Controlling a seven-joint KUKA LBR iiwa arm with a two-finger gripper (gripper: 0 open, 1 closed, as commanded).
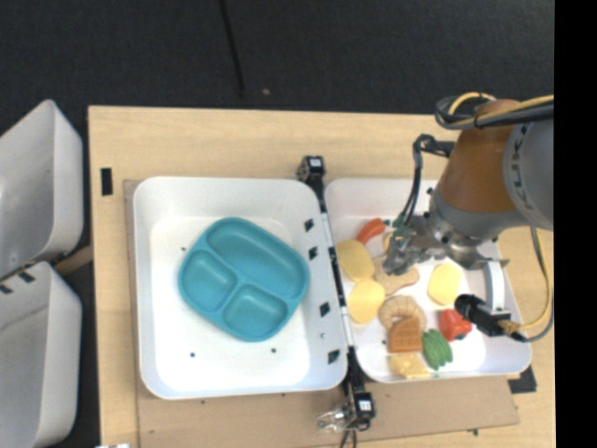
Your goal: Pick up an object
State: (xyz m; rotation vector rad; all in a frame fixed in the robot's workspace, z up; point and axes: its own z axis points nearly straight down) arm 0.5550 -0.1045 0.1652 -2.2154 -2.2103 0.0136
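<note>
The tool (pixel 403 255) is lowered into the right bin (pixel 368 194), just above a tan piece (pixel 401 282) among toy foods: yellow pieces (pixel 354 259), a red piece (pixel 372 230), a green one (pixel 436 349). Its grip cannot be told. A blue divided plate (pixel 244 278) lies in the left bin (pixel 168 362) on the wooden surface (pixel 187 138)

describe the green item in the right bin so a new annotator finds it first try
Start at the right-hand white bin, the one under the arm, and go to its near edge, where small toy foods pile up. The green piece lies there, beside a tan waffle-like piece and just below a red one. It is the sole green thing in that bin.
</note>
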